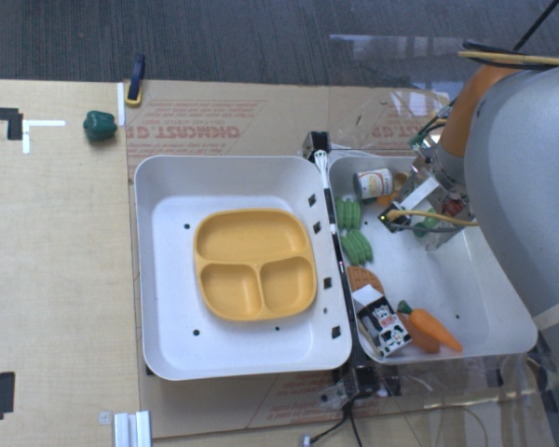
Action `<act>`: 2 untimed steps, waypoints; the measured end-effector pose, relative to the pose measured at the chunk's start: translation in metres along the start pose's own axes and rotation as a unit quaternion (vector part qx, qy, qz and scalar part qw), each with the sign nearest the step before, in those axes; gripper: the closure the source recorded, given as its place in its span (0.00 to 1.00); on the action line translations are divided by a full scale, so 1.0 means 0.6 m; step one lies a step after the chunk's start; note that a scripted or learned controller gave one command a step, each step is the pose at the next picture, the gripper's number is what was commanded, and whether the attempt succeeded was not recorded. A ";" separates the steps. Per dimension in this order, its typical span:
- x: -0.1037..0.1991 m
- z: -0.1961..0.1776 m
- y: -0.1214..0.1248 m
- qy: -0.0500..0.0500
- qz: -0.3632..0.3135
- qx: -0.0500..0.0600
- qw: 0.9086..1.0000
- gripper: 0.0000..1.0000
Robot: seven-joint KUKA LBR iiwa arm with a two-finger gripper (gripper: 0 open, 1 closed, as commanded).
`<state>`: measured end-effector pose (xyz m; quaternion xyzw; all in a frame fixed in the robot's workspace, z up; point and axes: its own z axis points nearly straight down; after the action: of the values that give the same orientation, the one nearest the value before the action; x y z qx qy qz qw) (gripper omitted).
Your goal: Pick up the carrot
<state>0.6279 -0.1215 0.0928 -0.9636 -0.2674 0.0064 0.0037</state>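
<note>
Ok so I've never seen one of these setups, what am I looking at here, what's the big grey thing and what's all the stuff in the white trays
One camera looks down from above a bench. The big grey shape on the right is a robot arm with an orange band near its wrist; it reaches over the right bin. Its gripper sits low in that bin's upper part, and I cannot tell whether it holds anything. That bin contains the carrot it is meant to pick up, near the bottom edge, plus a small black and white box, two green vegetables and a can. The left bin holds a yellow divided plate. A small green object lies on the bench at upper left.
</note>
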 end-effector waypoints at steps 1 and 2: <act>-0.075 0.004 -0.028 0.003 0.072 -0.002 0.997 0.00; -0.002 0.002 0.036 -0.001 0.145 0.001 0.989 0.00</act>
<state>0.6383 -0.1407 0.0915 -0.9921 -0.1250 0.0085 0.0033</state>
